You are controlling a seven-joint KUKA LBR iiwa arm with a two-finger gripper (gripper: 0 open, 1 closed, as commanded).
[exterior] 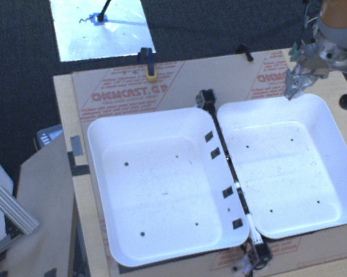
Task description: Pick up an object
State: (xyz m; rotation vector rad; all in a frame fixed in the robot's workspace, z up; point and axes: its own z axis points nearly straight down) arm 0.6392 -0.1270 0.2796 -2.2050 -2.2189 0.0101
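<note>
My gripper (294,88) hangs at the upper right, just above the far rim of the right bin (340,141). Its fingertips point down and to the left and look close together, with nothing visible between them. The arm's orange band (340,0) shows above the wrist at the right edge. The left bin (101,178) and the right bin both show bare white floors with only small dark dots, and I see no loose object in either one.
A row of black clips (223,172) runs along the seam between the two bins. The bins rest on a printed board (126,90). A shiny metal sheet (99,19) lies at the back left. An aluminium rail (0,198) slants at the far left.
</note>
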